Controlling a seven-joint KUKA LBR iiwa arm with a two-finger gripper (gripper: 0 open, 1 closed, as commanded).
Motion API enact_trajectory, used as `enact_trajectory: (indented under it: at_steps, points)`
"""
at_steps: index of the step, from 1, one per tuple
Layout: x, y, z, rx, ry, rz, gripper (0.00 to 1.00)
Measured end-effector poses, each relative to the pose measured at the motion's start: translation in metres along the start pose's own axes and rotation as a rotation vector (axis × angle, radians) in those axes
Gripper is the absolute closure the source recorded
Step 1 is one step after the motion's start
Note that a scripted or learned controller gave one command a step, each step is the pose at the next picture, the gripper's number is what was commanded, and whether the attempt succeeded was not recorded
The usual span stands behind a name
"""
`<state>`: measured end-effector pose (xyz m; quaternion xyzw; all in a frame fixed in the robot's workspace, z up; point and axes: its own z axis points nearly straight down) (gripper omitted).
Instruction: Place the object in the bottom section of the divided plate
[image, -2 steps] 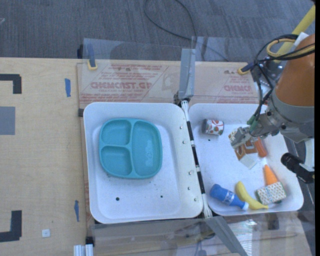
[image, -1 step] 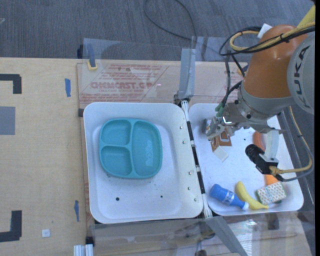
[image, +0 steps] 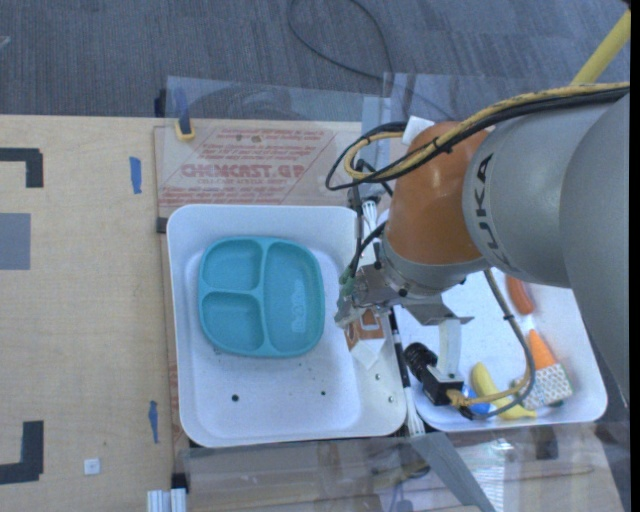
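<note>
Reaching in from the right, the grey arm with its orange band hangs over the seam between the two white bins, covering much of the right bin. Its tool end points down just beside the left bin's right wall. The wrist hides the jaws, so I cannot tell whether they are released or clenched. A small brown-and-white scrap near the tip may be part of the tool.

The teal divided plate lies flat in the upper half of the left bin, with one large section on its right side and two smaller ones on its left.

The loose things lie in the right bin, well apart from the plate. A banana sits near the front rim, an orange carrot-like piece lies just behind it, and a pale checkered block touches that piece's lower end. Which of them is the object to place I cannot tell.

The bins rest on a pale wooden desk marked with strips of blue tape. A brown sheet with red print lies behind the left bin.
</note>
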<state>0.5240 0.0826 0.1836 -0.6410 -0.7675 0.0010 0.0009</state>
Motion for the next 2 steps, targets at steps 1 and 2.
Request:
enact_trajectory:
  at_steps: [1, 2]
  points:
    - [0.0311, 0.0813, 0.0371, -0.001, -0.001, 0.040, 1.00]
    - [0.0312, 0.0817, 0.0363, -0.003, -0.001, 0.039, 0.00]
